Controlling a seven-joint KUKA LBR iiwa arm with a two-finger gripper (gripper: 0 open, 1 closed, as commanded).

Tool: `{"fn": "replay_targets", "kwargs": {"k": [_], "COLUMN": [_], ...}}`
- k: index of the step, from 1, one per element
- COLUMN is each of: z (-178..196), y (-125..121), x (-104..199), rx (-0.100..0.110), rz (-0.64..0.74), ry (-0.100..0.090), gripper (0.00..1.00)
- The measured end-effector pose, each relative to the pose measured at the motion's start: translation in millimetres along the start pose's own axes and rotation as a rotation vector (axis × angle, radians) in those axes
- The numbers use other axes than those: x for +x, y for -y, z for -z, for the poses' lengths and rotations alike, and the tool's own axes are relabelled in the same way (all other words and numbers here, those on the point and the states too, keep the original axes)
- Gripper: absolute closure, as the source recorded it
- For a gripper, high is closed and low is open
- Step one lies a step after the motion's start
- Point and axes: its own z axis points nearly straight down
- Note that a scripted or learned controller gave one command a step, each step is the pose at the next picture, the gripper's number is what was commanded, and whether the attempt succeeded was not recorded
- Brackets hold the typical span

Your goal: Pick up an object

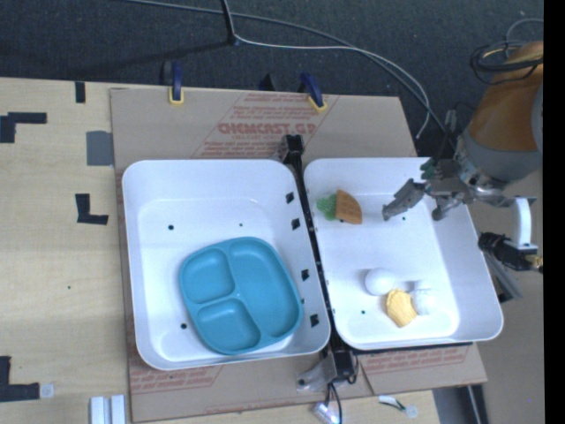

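Camera view: gripper (415, 198) over the right bin (459, 321), fingers blurred, spread or shut unclear.

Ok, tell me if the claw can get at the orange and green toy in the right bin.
Probably yes: the claw hangs over the right bin just beside the toy, with bare floor between them.

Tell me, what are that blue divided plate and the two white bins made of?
The light blue three-compartment plate looks like moulded plastic with a matte finish: even colour, soft rounded ridges, no glare. The shallow white left bin and right bin also look like plastic, smooth and slightly glossy, with rounded corners and thin rims. The picture alone cannot confirm any of this.
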Motion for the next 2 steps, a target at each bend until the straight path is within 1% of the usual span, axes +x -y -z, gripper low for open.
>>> {"fn": "replay_targets", "kwargs": {"k": [1, 2], "z": [-111, -137], "y": [-63, -48], "x": [9, 36], "rx": [0.01, 0.0], "rz": [0.001, 0.001], "ry": [-0.002, 0.0], "gripper": [0.0, 0.0]}}
